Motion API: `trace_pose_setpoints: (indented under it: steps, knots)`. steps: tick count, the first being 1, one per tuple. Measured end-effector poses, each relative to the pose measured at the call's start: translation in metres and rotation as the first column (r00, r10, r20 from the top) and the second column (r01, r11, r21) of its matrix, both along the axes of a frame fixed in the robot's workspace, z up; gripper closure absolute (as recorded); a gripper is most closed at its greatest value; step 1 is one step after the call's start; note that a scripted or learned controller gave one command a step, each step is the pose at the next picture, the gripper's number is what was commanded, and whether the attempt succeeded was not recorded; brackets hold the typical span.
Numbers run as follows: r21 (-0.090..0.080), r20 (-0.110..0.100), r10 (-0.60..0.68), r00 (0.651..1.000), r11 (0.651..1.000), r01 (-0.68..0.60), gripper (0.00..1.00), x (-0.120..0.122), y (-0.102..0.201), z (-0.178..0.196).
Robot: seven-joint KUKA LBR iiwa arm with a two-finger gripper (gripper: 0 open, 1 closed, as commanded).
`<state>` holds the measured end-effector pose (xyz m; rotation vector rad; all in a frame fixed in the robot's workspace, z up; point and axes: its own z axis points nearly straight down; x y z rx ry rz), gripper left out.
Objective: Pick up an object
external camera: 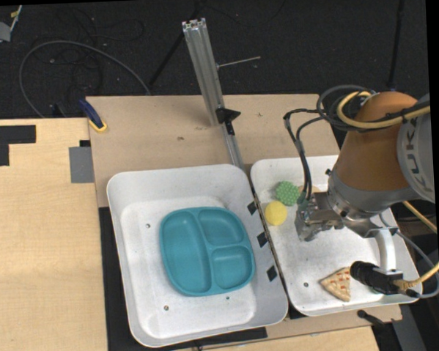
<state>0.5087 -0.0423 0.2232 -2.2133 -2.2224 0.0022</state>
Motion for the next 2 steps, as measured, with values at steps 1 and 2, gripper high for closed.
trace_pose_setpoints:
  steps: [1,2]
  knots:
    - [0.0,-0.001,0.001,1.0,1.0,-0.001,1.0,-0.016,0.059,0.0]
    - [-0.001,0.001,0.0,1.0,1.0,0.0,1.0,-0.015,0.106,0.006]
